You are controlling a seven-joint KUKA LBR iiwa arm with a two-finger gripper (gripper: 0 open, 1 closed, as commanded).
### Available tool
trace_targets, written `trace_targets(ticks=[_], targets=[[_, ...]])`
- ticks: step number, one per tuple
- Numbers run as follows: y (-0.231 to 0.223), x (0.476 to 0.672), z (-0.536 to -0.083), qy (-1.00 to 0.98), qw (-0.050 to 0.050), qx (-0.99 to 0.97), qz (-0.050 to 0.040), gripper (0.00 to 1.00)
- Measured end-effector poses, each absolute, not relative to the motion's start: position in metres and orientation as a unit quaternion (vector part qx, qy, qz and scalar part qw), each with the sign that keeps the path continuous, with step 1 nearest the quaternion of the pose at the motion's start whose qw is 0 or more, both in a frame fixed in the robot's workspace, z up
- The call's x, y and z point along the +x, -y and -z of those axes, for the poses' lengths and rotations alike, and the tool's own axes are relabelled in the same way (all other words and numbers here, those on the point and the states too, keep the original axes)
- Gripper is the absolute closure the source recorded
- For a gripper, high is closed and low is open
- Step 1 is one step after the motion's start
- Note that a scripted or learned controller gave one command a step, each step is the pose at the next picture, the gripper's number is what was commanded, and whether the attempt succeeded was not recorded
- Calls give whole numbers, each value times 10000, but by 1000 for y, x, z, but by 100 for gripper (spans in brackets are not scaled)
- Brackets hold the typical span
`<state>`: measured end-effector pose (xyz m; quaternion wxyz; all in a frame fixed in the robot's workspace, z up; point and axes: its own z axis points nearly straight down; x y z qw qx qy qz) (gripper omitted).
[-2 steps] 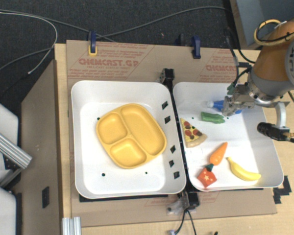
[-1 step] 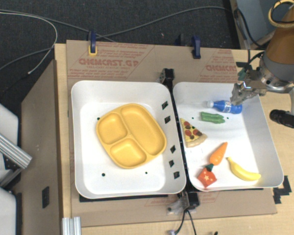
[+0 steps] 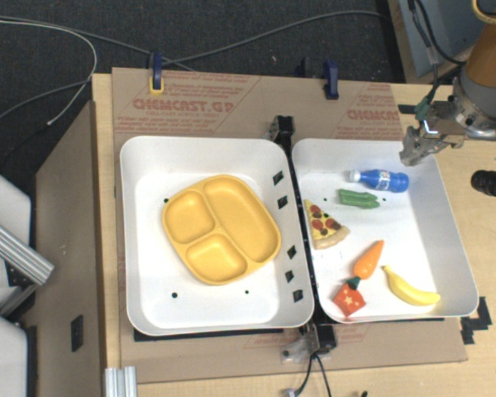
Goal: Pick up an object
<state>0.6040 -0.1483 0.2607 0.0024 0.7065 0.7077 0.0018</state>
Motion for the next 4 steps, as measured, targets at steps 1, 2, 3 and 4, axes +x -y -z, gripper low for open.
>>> trace_targets(ticks=[1, 2, 3, 4], targets=[[92, 607, -265, -7092, -4, 7050, -8, 100], [29, 599, -260, -7094, -19, 7048, 0, 100], [-30, 595, -261, -7094, -17, 7048, 0, 100], [-82, 593, -240, -7085, -18, 7057, 13, 100]])
